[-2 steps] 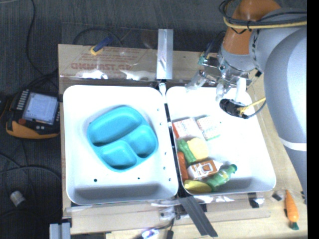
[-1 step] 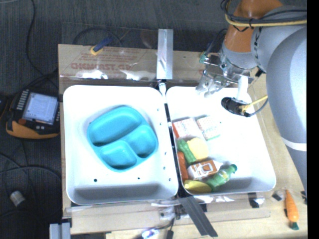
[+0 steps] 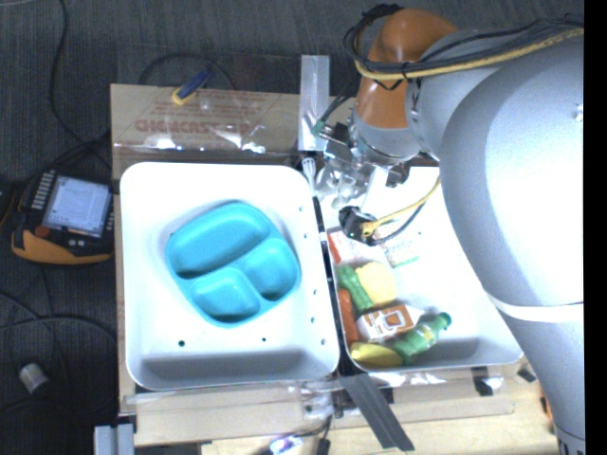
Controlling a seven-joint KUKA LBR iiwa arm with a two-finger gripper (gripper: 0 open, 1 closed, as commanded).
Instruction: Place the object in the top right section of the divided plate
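None of the toy foods lies on the blue divided plate, all are heaped in the right bin, and the gripper hangs over that bin, spread or closed I cannot tell.

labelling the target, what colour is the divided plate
The divided plate is turquoise blue, in the camera view.

The grey arm is seen reaching in from the right side of the bench and is bent downward at the orange band. The wrist is pointed down, and the pincer is held low near the middle of the bench's far edge.
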